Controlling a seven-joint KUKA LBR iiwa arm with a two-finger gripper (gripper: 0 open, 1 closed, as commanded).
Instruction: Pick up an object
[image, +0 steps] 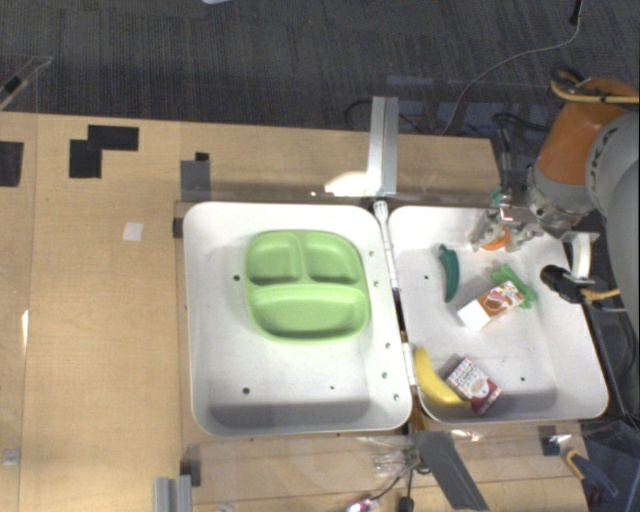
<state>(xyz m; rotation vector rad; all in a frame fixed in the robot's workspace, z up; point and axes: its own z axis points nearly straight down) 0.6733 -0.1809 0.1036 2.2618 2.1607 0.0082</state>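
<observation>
My gripper (506, 216) hangs over the back right corner of the right bin (560, 400), directly above a small orange object (492, 241); whether they touch is unclear. Further into that bin lie a dark green pepper-shaped toy (449, 272), a small orange and white carton (496, 302) with a green piece (513, 277) beside it, a yellow banana (431, 377) and a small maroon box (471, 384). The grey arm with its orange band (575, 140) enters from the right.
The left bin (215, 390) holds a green divided plate (305, 283). A metal divider (384, 150) stands between the bins at the back. Cables run behind the right bin. A black part of the arm (562, 283) overhangs that bin's right rim.
</observation>
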